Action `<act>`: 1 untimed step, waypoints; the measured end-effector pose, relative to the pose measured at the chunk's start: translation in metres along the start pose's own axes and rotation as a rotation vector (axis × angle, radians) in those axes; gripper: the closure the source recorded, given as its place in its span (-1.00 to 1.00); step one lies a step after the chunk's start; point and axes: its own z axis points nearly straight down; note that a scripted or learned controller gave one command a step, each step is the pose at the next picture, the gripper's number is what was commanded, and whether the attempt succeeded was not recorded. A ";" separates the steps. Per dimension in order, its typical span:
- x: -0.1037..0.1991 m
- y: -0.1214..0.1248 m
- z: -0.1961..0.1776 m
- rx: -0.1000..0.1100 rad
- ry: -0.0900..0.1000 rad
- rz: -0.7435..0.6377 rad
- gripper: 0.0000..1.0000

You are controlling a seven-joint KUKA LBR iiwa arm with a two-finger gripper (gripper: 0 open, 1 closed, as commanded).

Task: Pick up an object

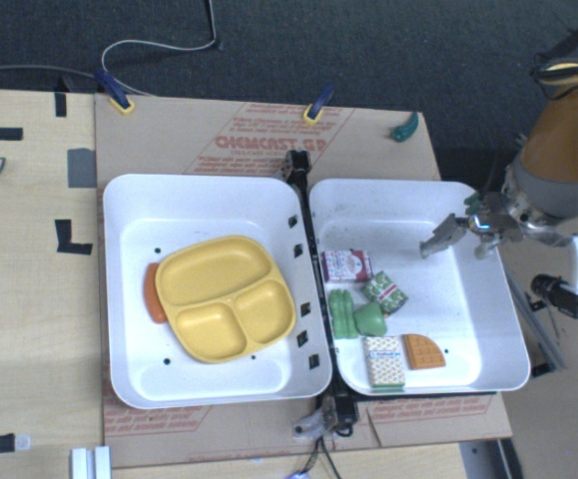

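Note:
My gripper [461,245] hangs over the upper right part of the right bin [488,297], open, with nothing between its fingers. To its lower left lie several small items: a red and white packet [346,265], a green patterned box [384,292], a long green piece [341,313] beside a green lump [370,319], a white carton [385,360] and an orange waffle-like piece [423,351]. The nearest of them, the patterned box, is well apart from the fingers. In the left bin [129,257] a yellow divided plate [227,297] lies over an orange-red item [153,293].
Both bins rest on a cardboard sheet [259,143] held by yellow clips [317,108]. A teal object [404,126] lies at the sheet's far right corner. A cable [159,46] runs across the dark floor behind. The arm's grey and orange body [553,158] stands at the right edge.

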 end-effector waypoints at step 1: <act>0.032 0.017 0.126 -0.011 -0.001 0.000 -1.00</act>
